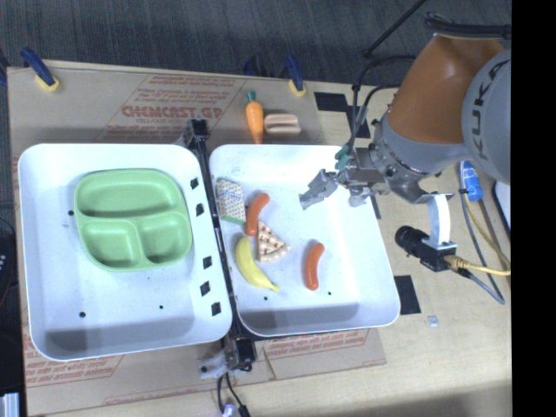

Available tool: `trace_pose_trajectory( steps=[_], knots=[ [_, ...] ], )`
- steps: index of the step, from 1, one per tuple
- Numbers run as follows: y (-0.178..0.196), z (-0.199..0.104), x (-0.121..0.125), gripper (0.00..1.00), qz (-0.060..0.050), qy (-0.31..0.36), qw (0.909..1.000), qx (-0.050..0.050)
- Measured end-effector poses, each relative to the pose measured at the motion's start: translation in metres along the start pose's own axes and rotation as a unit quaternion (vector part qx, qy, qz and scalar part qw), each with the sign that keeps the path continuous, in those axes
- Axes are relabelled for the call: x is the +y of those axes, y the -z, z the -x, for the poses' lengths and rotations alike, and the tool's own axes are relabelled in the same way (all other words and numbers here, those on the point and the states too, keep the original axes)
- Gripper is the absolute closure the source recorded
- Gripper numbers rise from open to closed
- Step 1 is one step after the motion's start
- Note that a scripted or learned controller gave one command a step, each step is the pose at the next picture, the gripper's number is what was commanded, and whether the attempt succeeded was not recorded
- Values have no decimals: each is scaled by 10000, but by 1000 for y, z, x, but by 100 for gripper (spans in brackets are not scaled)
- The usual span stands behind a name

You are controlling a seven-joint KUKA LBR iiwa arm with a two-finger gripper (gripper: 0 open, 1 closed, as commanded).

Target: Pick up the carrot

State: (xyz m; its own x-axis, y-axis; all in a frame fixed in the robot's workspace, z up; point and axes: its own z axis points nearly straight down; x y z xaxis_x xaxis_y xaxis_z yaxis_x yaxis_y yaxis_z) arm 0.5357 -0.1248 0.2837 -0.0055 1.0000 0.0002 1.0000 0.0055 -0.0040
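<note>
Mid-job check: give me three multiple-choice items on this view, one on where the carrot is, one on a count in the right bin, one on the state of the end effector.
1. Where does the carrot lie?
A. In the green tray
B. On the bench behind the right bin, beside the bun
C. In the right bin by the banana

2. How many sausages lie in the right bin?
A. Two
B. Four
C. None

3. What does the end effector hold?
A. The carrot
B. The banana
C. Nothing visible

Answers:
1. B: the carrot sits outside the bins, next to the bun.
2. A: one sausage lies near the pizza slice, another sausage lies further right.
3. C: the end effector hangs over the right bin's far part with nothing seen between its fingers.
</note>
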Motion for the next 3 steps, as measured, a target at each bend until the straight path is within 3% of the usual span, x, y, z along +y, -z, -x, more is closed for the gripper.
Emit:
trace_pose_trajectory(
  steps=[1,2,3],
  knots=[
    [-128,-3,95,0,-20,-72,10000,-1],
    [-138,68,121,0,6,-1052,9945,-2],
    [-192,-20,121,0,-8,-1295,9916,5]
  ],
)
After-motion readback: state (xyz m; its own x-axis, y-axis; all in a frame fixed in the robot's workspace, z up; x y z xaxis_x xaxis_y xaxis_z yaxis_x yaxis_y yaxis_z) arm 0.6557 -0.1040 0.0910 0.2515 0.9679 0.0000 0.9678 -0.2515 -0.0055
